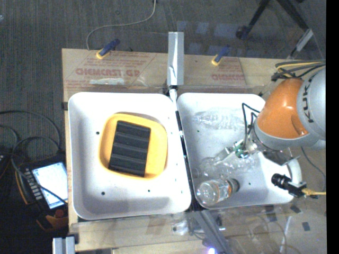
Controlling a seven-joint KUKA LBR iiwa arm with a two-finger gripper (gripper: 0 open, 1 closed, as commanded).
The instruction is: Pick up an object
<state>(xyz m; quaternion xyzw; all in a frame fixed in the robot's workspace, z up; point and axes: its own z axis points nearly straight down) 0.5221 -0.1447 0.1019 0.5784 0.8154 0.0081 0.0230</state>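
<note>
In the left bin [85,142] a yellow dish [108,136] lies with a black ribbed block [130,147] on top of it. A clear plastic bottle [214,190] lies on its side by the front wall of the right bin [275,200]. Just behind it lies a crumpled clear plastic piece [225,164]. My gripper [241,151] reaches down into the right bin beside that crumpled piece, under the orange wrist band [280,115]. The wrist hides most of the gripper, and nothing shows held in it.
A faint clear wrapper [217,119] lies at the back of the right bin. A metal post [175,57] stands behind the wall between the bins. Two blue-and-yellow clamps [107,48] hold the board at the back. A tablet [47,183] lies on the floor at left.
</note>
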